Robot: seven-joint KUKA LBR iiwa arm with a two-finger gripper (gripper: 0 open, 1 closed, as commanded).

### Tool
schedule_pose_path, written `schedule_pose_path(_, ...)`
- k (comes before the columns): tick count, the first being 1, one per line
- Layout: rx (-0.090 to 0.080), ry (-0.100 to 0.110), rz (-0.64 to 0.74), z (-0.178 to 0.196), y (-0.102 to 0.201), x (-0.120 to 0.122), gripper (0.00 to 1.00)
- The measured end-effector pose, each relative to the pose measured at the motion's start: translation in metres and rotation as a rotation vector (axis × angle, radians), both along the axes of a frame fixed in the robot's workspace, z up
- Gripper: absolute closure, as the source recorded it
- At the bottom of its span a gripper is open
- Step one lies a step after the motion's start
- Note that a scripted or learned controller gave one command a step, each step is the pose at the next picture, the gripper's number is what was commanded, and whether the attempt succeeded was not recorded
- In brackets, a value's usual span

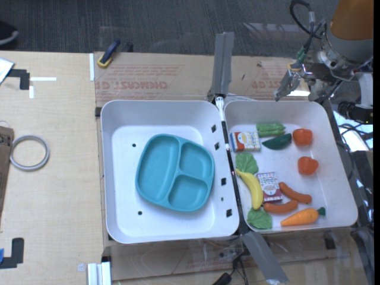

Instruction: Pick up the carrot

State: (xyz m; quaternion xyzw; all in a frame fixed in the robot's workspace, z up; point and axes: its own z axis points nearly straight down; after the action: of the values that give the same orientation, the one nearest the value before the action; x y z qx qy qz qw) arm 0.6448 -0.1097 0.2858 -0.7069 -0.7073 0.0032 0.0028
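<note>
The carrot [300, 217] is orange with a small green stub at its thick end. It lies flat on the floor of the right bin, in the near right corner, close to the near wall. Its thick end points right and slightly far; its tip points left.

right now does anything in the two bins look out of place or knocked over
Nothing stands out. The blue divided plate lies flat in the left bin, a little askew. The toy foods, including the carrot near the front edge, lie loosely scattered in the right bin. Nothing has spilled onto the bench.
</note>
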Motion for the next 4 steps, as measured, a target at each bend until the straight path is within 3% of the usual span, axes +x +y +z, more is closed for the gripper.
schedule_pose_path(1,-0.001,0.008,0.002,0.003,0.000,0.001,1.00)
schedule_pose_path(2,-0.001,0.016,0.004,0.006,0.000,0.002,1.00)
schedule_pose_path(3,-0.002,-0.002,-0.114,0.150,-0.024,0.016,1.00)
schedule_pose_path(4,-0.005,0.000,-0.457,0.150,-0.070,0.016,1.00)
